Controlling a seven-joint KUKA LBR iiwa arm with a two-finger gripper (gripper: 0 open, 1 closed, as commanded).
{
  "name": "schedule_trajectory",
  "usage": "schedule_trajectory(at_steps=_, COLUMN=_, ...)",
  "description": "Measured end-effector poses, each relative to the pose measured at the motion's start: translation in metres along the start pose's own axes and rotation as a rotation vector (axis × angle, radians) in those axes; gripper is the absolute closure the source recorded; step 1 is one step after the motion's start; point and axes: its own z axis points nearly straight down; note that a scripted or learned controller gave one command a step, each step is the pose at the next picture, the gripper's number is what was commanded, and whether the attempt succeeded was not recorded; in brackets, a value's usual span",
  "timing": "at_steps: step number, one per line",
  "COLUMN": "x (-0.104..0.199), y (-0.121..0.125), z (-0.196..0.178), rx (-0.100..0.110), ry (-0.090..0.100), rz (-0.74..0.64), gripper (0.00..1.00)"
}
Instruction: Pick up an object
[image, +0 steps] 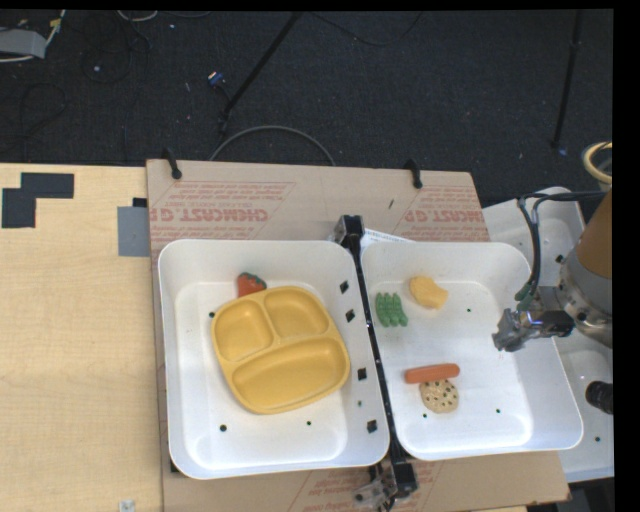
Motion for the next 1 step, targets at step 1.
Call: schedule_trajectory(at_steps=1, x=0.0587, y=0.0071, z=0.0079, rx=-0.001, ry=0.000, rz=-0.001, gripper=1.00)
